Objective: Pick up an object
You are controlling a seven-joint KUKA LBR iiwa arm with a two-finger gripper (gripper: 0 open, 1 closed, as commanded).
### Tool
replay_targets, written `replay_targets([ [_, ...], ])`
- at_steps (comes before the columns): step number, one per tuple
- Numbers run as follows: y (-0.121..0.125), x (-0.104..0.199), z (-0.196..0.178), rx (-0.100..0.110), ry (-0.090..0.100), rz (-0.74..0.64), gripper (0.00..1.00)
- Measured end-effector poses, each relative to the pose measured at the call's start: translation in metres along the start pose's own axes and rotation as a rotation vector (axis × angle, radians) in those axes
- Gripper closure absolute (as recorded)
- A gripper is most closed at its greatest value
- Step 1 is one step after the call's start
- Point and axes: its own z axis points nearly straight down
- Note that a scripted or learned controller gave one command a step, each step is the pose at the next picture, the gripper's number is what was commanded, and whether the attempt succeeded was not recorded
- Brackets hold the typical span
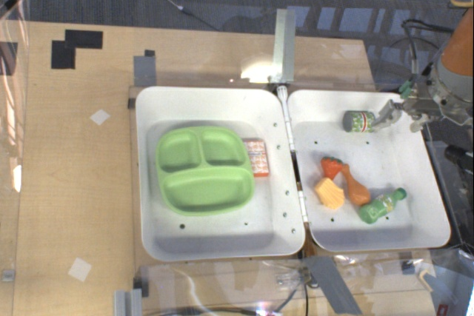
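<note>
Green bottle [381, 206] nearest, right bin [429, 229]. Gripper [398, 113] beside small can [358, 121] (light, stiff, probably slick); pinch across sides. Jaws: spread, not on can.

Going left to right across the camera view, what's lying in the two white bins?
Green divided plastic tray → small red-and-white printed packet → yellow wedge-shaped toy → orange toy carrot → green toy bottle. The small green can sits farther back, in line with the carrot.
</note>
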Motion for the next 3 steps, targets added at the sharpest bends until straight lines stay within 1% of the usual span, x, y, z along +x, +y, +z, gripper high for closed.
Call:
replay_targets([
  [1,0.049,0.010,0.016,0.001,-0.001,0.453,0.00],
  [2,0.038,0.023,0.083,-0.022,0.005,0.649,0.00],
  [3,0.064,0.035,0.094,-0.007,0.005,1.033,0.00],
])
